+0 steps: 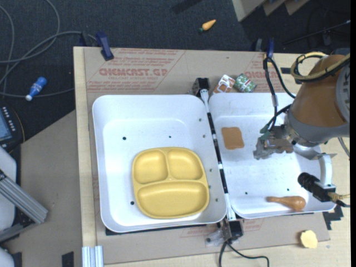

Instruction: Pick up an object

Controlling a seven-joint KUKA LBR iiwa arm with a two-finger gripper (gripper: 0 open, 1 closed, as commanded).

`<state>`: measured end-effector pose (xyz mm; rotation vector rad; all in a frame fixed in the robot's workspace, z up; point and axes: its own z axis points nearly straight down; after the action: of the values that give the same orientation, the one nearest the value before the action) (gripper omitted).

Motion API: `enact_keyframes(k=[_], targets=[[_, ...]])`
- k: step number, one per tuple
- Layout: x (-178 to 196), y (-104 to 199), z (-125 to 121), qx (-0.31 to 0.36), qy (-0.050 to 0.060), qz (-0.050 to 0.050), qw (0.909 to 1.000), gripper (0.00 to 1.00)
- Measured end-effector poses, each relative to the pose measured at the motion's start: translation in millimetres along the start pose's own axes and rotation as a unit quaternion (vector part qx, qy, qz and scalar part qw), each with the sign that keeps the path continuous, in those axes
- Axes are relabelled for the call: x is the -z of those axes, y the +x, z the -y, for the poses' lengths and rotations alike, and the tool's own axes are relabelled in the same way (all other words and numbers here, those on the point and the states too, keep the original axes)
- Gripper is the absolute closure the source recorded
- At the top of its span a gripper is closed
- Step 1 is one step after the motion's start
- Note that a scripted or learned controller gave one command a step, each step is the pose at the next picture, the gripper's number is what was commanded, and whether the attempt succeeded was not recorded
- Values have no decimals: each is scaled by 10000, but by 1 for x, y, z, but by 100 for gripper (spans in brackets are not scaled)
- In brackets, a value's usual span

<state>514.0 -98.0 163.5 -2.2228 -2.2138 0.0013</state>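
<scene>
A brown flat square piece (232, 137) lies in the right bin (250, 107), near its left wall. A tan drumstick-shaped toy (287, 201) lies along the same bin's front edge. My gripper (269, 149) hangs over the middle of the right bin, to the right of the brown piece and above the drumstick toy. The grey arm with its orange band (320, 96) comes in from the right. I see nothing held between the gripper's parts.
A yellow divided plate (169, 181) sits in the left bin (111, 121). Small packets (236, 84) lie on the cardboard behind the right bin. A yellow lump (308, 238) rests on the board at the front right. Cables hang near the arm.
</scene>
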Motion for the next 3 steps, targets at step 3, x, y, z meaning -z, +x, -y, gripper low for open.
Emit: enact_keyframes(k=[3], targets=[[-78,3,-123,36,-46,18,10000,0]])
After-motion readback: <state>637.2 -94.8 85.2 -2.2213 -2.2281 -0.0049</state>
